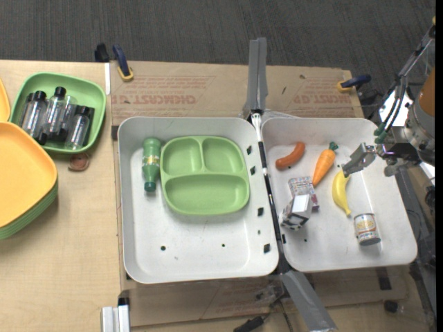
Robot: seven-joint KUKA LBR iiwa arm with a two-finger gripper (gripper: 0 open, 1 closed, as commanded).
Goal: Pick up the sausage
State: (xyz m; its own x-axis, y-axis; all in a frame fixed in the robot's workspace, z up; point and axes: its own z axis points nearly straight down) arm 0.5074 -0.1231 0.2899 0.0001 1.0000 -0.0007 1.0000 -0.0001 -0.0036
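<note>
The sausage [290, 155] lies in the upper left of the right bin [387, 251], beside the carrot [322, 165]. The gripper [360, 159] hovers right of the carrot, above the banana [340, 194]; whether it is parted or closed cannot be told.

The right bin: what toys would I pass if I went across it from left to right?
Sausage, then carrot, then banana, then the little can. The small packets sit under the sausage, so I skip them.
</note>
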